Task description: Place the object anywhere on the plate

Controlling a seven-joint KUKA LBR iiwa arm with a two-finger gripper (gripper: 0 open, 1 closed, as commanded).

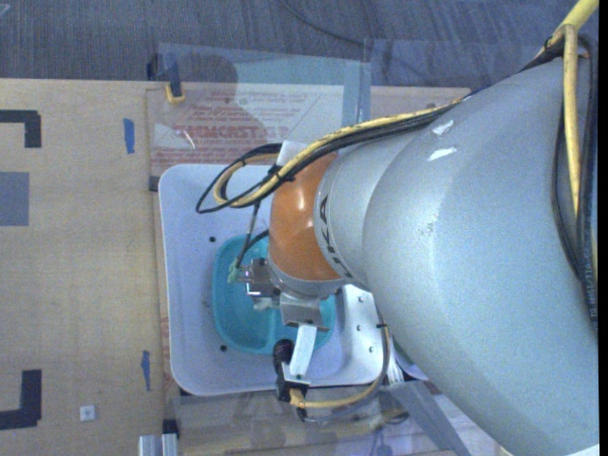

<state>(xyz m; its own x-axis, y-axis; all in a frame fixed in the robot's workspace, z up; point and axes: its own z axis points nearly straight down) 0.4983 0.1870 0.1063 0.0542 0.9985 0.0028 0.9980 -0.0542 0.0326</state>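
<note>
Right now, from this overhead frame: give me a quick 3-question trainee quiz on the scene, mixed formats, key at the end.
1. True or false: the teal plate lies inside the white bin.
2. Multiple choice: what hangs directly over the plate? A) a blue tape strip B) the arm's orange band and wrist C) a clear panel
3. Short answer: can you tell from this view whether an object sits on the plate?

Key
1. True.
2. B.
3. No. The arm covers much of the plate, and no object shows on the visible part.
</note>
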